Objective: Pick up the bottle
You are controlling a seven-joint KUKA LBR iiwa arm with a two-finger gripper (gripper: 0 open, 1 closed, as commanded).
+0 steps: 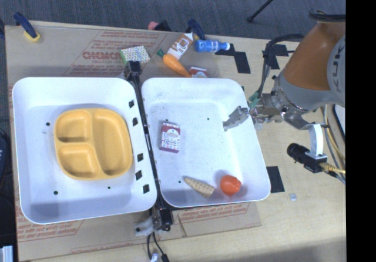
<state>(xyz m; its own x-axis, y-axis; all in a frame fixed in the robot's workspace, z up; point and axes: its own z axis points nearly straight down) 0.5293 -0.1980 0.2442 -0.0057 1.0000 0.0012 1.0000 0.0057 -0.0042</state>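
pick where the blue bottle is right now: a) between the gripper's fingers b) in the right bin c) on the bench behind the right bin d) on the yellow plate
c: the blue bottle lies on its side on the bench, beyond the right bin's far rim, near the carrot, well apart from the gripper.

The bottle [178,47] lies on its side on the desk [276,219], outside both bins, just beyond the far rim of the right bin [249,137]. It is small and white with an orange-red label, and it slants across the brown cardboard sheet [88,49], one end toward the far edge of the desk and the other toward the bin. A blue bottle [209,46] lies on its side just beside it.
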